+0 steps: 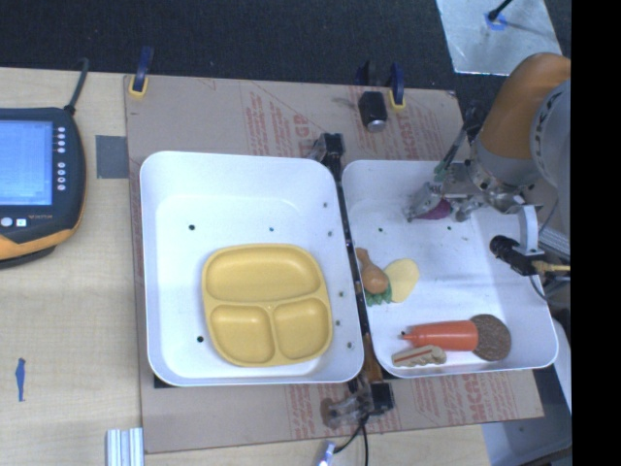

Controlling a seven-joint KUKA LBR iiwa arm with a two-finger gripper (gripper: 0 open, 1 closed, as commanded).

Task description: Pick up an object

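The tool (439, 202), its grip state impossible to tell, sits over a small purple object (434, 209) near the right bin's (543, 357) far edge, where a slightly off-centre close could push it away.

My arm (529, 115) comes in from the right edge, the orange band above the wrist high at the upper right, with grey casing just beside it. From there the wrist slants down and to the left. My gripper (433, 205) sits at the end of it, low and pointing left, its metal parts spread around a dark purplish patch. A black cable or fitting hangs below the wrist, toward the right.
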